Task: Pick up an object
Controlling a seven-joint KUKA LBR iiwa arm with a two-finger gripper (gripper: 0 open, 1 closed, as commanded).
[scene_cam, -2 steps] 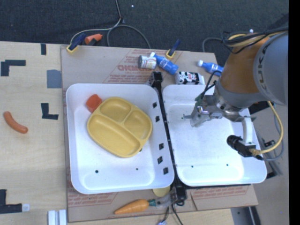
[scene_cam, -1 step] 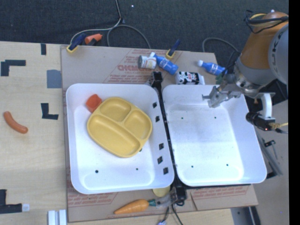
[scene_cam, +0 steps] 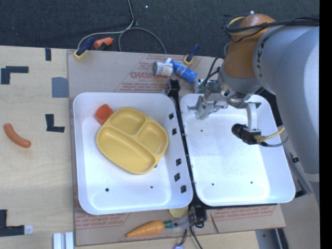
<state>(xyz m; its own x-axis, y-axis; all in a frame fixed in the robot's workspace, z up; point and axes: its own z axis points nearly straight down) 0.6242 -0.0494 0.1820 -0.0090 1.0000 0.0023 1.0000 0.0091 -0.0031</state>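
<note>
- Gripper [scene_cam: 206, 107] sits low over the far-left corner of the right bin [scene_cam: 236, 188], hanging off the grey arm [scene_cam: 290, 56] with its orange band [scene_cam: 244, 45] up top.
- Fingers: whether they're spread or closed, I can't tell from this angle (it's a tangle of grey metal and shadow), and nothing shows between them.
- Yellow plate [scene_cam: 132, 139], the divided kind with three compartments, lies flat in the left bin [scene_cam: 88, 191], well apart from the gripper and across the divider between the bins.
- Orange block [scene_cam: 103, 112] rests just beside the plate's far-left edge, touching or nearly so; it's the farthest item in the bins from the tool.
- Black cable fitting [scene_cam: 245, 132] hangs over the right bin's floor, near the gripper on its right side, with a yellowish lead running off it.
- Blue-and-white bottle [scene_cam: 176, 69] lies on its side on the cardboard board [scene_cam: 124, 74] beyond the bins, close behind the gripper.
- Carrot [scene_cam: 146, 229] lies on the near edge of the board, in front of the left bin.
- Sausage [scene_cam: 17, 136] sits out on the wooden bench [scene_cam: 31, 180], far left, well away from everything.
- Clamp [scene_cam: 93, 45] with an orange handle grips the board's far-left corner.
</note>
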